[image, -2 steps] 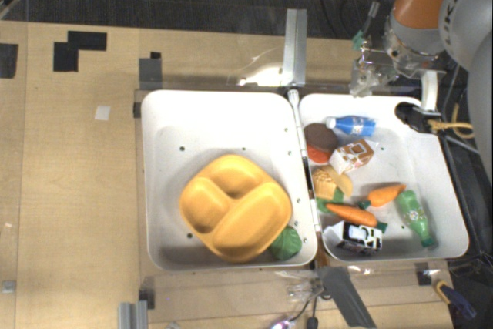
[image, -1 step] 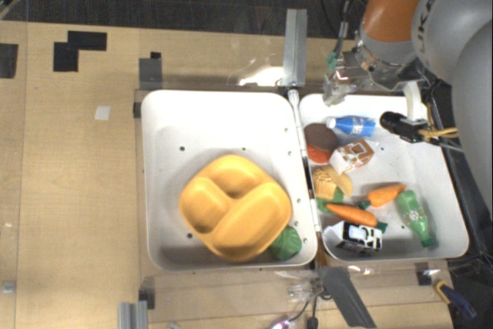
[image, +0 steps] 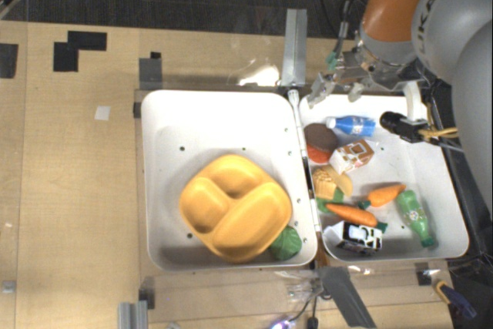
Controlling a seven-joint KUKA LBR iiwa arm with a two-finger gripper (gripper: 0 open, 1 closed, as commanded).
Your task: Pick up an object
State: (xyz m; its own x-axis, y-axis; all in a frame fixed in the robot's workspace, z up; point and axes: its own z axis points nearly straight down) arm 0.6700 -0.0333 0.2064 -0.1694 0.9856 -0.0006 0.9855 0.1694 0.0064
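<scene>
Wooden counter [image: 69, 189] is carrying two white bins: a yellow dish [image: 235, 206] is lying in the left bin [image: 166, 127], toys [image: 362, 189] are crowding the right bin's [image: 454, 235] left half. Above its far-left corner the tool [image: 336, 88] is hovering, fingers apart, gripping nothing.

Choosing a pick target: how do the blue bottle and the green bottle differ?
The blue bottle lies level across the right bin's far end; the green bottle lies slanted by its near right corner. The blue one has a white cap end; the green is green throughout. Both lie flat in the right bin.
</scene>
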